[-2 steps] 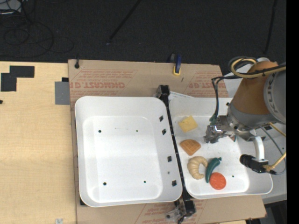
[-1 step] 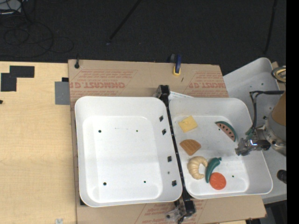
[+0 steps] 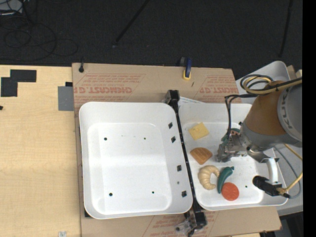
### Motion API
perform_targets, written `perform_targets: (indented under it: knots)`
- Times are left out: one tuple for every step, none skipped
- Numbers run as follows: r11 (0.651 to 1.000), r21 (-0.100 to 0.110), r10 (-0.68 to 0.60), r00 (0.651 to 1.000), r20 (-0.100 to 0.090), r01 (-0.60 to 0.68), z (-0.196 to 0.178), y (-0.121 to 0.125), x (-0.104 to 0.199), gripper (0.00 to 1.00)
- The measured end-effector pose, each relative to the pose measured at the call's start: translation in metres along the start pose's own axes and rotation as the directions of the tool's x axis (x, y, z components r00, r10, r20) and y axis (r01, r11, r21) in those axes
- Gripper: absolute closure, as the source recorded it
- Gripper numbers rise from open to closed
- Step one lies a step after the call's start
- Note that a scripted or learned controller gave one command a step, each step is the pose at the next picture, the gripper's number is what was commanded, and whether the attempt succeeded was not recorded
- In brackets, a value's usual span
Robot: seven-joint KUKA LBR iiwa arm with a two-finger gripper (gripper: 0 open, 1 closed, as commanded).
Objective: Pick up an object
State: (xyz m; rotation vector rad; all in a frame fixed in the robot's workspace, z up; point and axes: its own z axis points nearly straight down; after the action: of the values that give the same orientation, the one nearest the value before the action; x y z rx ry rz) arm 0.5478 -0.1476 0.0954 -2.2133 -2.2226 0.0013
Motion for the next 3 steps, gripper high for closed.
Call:
perform_targets:
  knots:
    - [1.000, -0.021, 0.002, 1.000, 0.011, -0.002, -0.169, 0.043, -0.051, 1.00]
    - [1.000, 0.003, 0.009, 1.000, 0.001, -0.009, -0.149, -0.041, -0.067, 1.00]
    - [1.000, -0.014, -0.004, 1.000, 0.003, 0.004, -0.307, -0.073, 0.010, 1.00]
